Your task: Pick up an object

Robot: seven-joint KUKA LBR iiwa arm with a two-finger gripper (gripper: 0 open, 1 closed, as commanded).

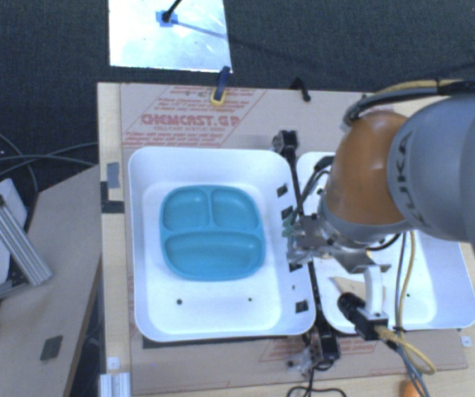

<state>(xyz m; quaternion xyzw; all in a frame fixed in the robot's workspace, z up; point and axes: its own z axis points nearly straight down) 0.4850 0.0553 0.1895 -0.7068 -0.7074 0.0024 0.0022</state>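
Since the plate (213, 231) lay flat mid-left of frame in the left bin (151, 304), it looked light, stiff, smooth plastic, likely slippery; raised rim or a divider ridge judged the best hold. Gripper (304, 245) sat centre-right over the seam between bins, beside the plate, apart from it. Right bin (448, 300) lay under the arm (436, 168), which hid its contents. Cables (403, 350) trailed lower right

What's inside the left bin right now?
A blue divided plate lies flat in the left bin, with nothing visible in its three compartments. The arm covers much of the right bin, so what lies under it cannot be seen.
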